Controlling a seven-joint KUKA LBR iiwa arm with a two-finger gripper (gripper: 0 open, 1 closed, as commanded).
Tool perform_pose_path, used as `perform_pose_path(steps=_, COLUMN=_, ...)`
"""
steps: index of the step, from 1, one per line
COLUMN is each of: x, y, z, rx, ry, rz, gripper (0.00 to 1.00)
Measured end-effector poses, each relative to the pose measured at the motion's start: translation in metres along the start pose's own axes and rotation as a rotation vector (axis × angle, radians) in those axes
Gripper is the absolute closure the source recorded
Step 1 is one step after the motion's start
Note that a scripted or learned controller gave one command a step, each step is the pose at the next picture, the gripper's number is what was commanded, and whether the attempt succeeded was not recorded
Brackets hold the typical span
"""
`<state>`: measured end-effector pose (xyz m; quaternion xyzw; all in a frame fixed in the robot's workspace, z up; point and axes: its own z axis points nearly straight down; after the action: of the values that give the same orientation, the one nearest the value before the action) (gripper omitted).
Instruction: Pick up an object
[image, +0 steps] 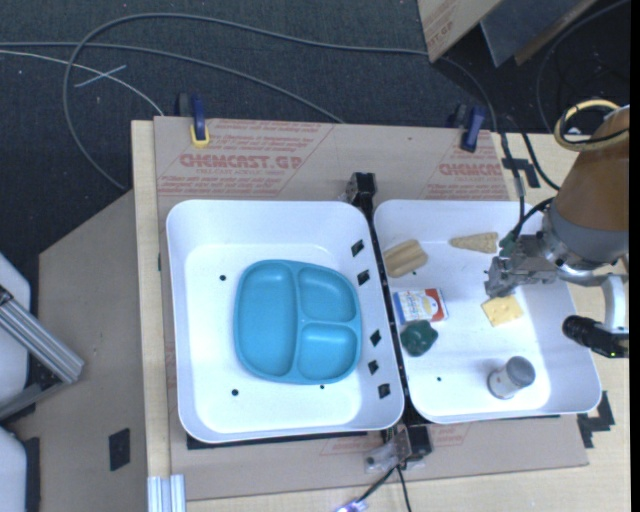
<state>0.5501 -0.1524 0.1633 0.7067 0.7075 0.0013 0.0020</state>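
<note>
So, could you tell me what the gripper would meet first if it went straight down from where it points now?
Probably the yellow block, which lies just below the gripper in the right bin; depth is hard to judge from this slanted view.

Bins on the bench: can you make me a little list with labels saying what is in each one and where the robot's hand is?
left bin: one blue divided plate
right bin: tan wedge, tan block, small printed card, dark green lump, yellow block, grey cup
gripper: over the right bin, just above the yellow block
jaws: cannot tell whether open or shut
held object: none seen
</note>
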Motion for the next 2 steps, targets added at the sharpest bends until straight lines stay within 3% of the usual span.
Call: perform_pose_path(steps=2, x=-0.009, y=0.006, z=-0.085, rx=0.001, ry=0.0, rz=0.0, gripper=1.0)
